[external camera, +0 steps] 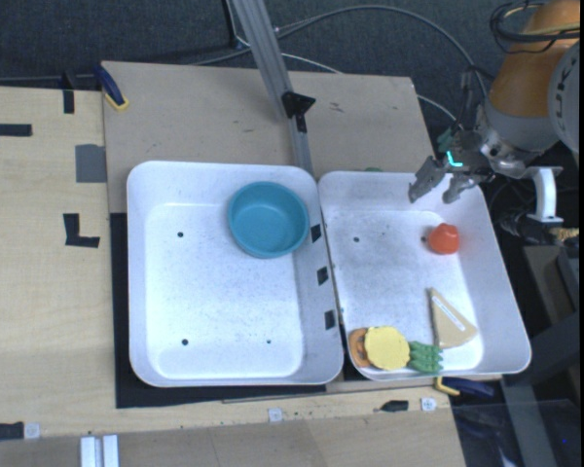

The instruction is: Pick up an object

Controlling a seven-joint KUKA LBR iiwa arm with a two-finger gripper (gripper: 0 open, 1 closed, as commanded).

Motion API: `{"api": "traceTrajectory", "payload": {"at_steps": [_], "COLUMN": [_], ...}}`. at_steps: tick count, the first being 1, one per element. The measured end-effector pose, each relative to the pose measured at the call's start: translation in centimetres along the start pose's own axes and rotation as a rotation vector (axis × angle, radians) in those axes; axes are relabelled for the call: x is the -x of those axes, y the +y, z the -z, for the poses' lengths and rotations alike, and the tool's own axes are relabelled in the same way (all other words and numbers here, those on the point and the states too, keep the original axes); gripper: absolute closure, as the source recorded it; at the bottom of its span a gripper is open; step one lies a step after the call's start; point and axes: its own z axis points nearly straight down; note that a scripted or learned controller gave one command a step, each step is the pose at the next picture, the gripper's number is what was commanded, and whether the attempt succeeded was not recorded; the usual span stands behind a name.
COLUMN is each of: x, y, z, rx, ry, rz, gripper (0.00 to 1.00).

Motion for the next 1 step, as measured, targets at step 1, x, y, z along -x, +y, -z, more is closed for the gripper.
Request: {"api": "traceTrajectory", "payload": {"at_steps": [1], "x": [0.0], "y": [0.0], "z": [0.0], "rx": [0.0], "ry": [0.0], "rz": [0.0], "gripper": [0.0]}}
